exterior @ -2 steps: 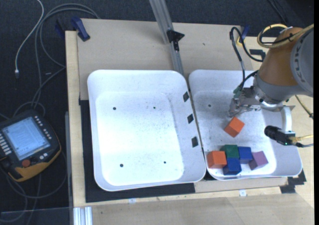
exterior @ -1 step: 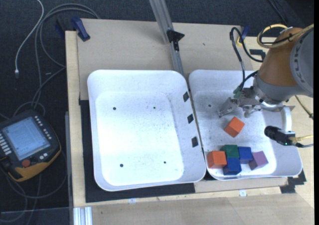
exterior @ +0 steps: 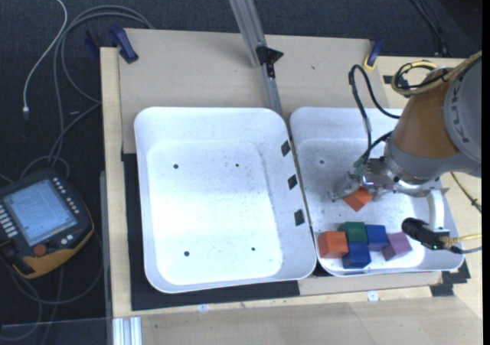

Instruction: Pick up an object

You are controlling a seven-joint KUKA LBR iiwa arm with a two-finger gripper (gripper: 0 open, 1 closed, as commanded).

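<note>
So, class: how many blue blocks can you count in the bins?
2, both in the right bin near its front edge: one blue block right of the green block, another just in front. The arm may hide others.

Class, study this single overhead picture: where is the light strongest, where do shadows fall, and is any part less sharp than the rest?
Camera view: the two white bins are brightest, close to washed out; the dark floor at left swallows detail; soft shadow lies under the pincer and beside the blocks in the right bin; the pincer's small parts look slightly soft, while the cables and bin edges read clearly.
</note>
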